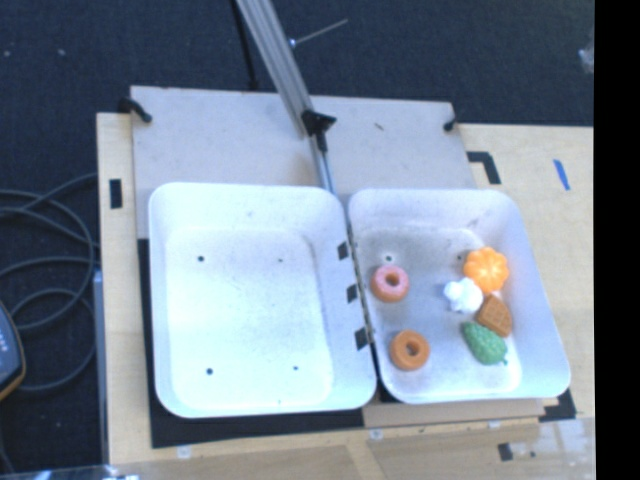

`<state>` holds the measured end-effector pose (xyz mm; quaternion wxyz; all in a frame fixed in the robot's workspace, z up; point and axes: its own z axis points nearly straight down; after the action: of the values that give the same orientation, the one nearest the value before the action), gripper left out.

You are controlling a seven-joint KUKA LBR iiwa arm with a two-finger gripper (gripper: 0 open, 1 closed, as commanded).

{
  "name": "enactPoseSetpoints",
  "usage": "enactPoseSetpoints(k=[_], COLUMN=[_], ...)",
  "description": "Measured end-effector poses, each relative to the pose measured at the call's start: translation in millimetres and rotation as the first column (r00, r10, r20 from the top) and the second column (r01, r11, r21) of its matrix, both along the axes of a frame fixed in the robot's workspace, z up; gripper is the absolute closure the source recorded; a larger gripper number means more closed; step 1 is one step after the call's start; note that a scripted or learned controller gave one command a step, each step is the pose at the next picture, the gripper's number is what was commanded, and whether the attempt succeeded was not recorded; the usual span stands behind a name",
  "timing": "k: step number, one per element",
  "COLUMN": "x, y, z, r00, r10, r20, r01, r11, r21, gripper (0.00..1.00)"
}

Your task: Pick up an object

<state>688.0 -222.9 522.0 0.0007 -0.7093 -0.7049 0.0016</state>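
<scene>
Two shallow white bins, viewed from above: you are seeing every object lying in the right bin [530,268].
A pink-iced ring doughnut [390,283], brown ring doughnut [409,350], orange pumpkin toy [486,268], white lump [462,294], brown wedge [494,316] and green knobbly toy [485,344] are resting there.

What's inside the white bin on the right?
The right bin holds a pink donut, brown donut, orange pumpkin, white lump, brown piece and green toy. Nothing is covered.
</scene>
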Motion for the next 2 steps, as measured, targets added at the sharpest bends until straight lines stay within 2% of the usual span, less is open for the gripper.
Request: enactPoseSetpoints(k=[2], x=[1], y=[3], z=[23], r00=[1.000], r10=[0.005], r20=[0.005], r01=[-0.005], r11=[1.000], r21=[-0.002], gripper=[1.00])
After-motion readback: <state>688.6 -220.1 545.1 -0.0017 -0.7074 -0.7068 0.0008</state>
